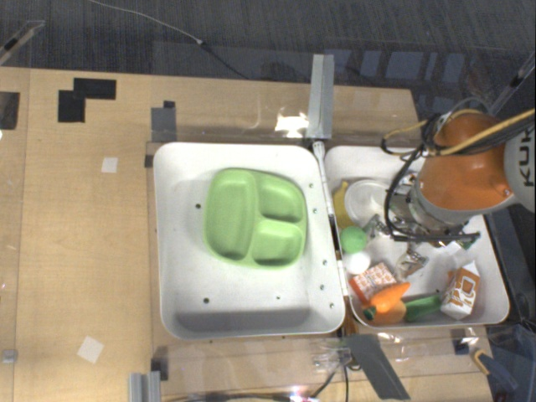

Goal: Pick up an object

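Observation:
In the right bin (496, 308), my gripper (411, 259) hangs below the orange wrist band, low over the bin's middle. Just left of it lie a green ball (353, 239) and a white ball (358, 262). In front of it sit a red and white packet (373, 278), an orange carrot (387, 301) and a green cucumber (424, 306). A small orange and white carton (462, 291) stands to its right. A white cup (365, 198) and a yellow item (339, 203) rest at the back left. I see nothing held by the gripper.
The left bin (180, 308) holds a green divided plate (254, 216). A metal post (321, 99) rises behind the divider between the bins. Cables loop over the wrist at the right. Bare wooden bench (75, 249) stretches to the left.

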Action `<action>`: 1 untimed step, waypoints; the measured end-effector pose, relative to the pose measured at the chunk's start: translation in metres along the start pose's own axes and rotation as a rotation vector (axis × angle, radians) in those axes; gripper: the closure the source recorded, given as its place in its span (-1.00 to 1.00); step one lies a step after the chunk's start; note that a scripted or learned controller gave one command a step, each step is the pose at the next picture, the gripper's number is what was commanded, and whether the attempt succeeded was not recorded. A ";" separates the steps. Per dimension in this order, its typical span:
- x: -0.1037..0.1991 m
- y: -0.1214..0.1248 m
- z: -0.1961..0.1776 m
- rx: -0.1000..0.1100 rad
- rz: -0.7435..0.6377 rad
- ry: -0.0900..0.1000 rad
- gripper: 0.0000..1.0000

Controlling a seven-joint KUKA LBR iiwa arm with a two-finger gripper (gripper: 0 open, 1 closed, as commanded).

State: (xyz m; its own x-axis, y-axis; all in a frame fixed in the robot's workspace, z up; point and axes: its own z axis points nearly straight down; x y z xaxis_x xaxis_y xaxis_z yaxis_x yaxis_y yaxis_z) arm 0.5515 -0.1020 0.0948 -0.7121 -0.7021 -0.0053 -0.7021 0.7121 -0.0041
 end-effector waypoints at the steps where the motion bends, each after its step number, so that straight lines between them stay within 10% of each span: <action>1: 0.002 0.010 0.001 0.015 0.089 -0.007 -1.00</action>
State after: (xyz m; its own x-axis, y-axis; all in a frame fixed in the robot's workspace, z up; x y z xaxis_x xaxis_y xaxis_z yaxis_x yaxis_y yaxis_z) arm 0.5431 -0.0968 0.0933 -0.7718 -0.6357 -0.0134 -0.6354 0.7719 -0.0187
